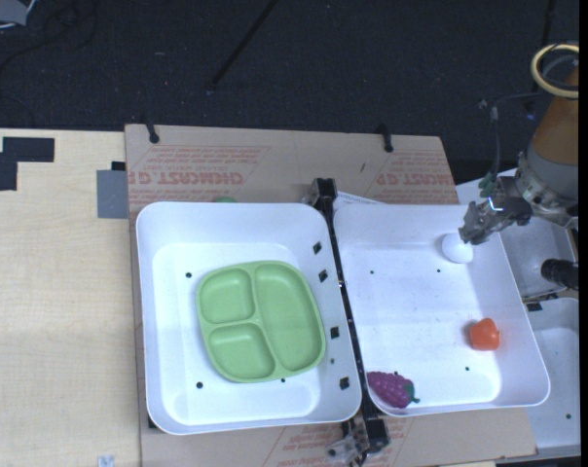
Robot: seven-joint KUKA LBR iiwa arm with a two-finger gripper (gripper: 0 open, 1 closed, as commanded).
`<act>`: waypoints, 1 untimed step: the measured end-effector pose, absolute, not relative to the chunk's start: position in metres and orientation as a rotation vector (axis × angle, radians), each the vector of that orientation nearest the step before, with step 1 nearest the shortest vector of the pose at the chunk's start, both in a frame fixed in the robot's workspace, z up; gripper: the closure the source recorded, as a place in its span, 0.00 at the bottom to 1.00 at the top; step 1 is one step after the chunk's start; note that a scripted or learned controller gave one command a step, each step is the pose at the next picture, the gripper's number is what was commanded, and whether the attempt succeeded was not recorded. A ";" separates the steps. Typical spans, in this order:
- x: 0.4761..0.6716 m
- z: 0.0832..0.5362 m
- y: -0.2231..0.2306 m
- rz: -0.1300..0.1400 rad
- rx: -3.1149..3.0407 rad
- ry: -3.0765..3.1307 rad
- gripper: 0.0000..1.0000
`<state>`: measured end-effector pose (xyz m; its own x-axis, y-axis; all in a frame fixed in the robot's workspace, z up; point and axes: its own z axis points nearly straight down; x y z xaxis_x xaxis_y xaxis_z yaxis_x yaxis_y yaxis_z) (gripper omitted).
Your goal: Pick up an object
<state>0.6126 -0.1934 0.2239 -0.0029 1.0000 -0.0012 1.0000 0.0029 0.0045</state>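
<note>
The right bin holds three small objects. A white rounded object rests near its far right wall. Lower down on the right sits an orange piece. A purple bunch of grapes lies at the front left corner. My gripper hangs over the bin's far right edge, just above and right of the white object and very close to it. Nothing is visibly held in it.
The left bin holds a green three-compartment plate. A black divider runs between the two bins. Cardboard lies under the bins. The arm enters from the upper right.
</note>
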 end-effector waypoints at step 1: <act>0.613 0.238 -0.194 0.000 2.218 2.225 1.00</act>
<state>0.6126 -0.1941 0.2383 -0.0030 1.0000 0.0003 1.0000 0.0030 -0.0003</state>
